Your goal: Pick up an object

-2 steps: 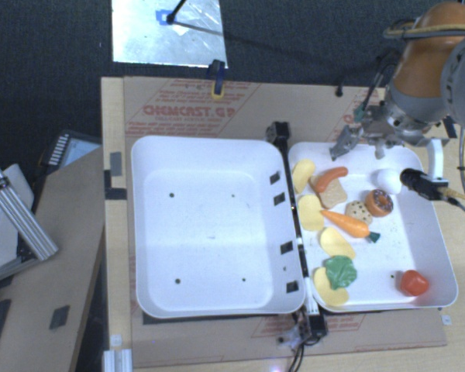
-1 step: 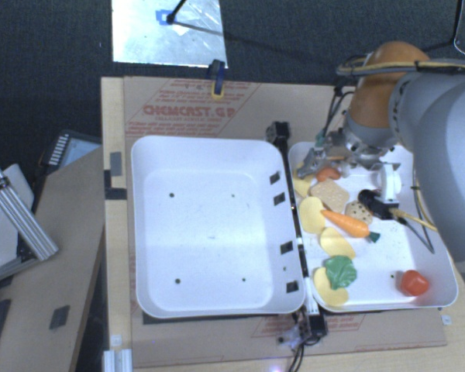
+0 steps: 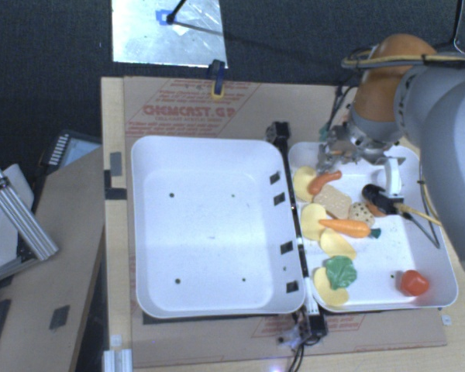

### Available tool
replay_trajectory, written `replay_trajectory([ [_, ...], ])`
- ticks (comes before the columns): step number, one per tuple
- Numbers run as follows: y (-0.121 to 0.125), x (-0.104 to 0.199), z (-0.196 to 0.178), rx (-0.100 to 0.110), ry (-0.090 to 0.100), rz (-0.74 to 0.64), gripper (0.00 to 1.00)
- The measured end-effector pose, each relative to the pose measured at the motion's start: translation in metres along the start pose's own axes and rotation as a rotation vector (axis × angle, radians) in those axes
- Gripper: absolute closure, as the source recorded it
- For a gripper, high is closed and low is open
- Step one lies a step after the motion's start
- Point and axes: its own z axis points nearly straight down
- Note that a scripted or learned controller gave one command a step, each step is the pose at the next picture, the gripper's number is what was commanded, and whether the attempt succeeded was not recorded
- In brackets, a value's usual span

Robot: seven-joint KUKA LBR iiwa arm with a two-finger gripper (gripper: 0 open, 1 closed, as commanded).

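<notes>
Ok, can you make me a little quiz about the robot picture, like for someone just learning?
1. True or false: the tomato lies in the left bin.
2. Which thing sits nearest the gripper?
A. the green leaf
B. the small carrot
C. the tomato
3. Fill the gap: the long carrot lies in the ____ bin.

Key:
1. False. It lies in the right bin, near its front corner.
2. B. The small carrot lies just below the gripper.
3. Right.
</notes>
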Motion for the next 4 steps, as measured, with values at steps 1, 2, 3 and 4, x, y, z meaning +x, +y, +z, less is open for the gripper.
replay_trajectory([
  [1,0.000,0.000,0.000,0.000,0.000,0.000,0.00],
  [2,0.001,0.000,-0.011,-0.003,0.000,-0.001,1.00],
  [3,-0.063,-0.019,0.027,-0.006,-0.001,0.007,1.00],
  [4,-0.061,-0.020,0.025,-0.008,-0.003,0.006,0.00],
])
